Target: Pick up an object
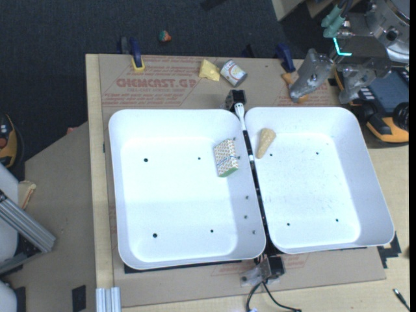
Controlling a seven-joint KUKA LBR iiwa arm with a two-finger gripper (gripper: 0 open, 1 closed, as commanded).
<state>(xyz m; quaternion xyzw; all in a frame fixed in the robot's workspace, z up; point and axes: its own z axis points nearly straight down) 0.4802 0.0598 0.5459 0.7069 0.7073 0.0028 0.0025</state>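
Cables (263,291) trail off the worktop's (162,83) near edge. The left bin (130,239) holds a patterned box (225,157), the right bin (364,226) a cone (264,141). The hand (305,86) hangs far right, its state untellable.

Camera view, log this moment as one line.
gripper: above bench, outside bins | patterned block: left bin | tan cone: right bin | nothing held

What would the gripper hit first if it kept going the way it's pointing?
Probably the bare bench board just behind the right bin. The gripper points down-left there, though one slanted view leaves depth unsure.
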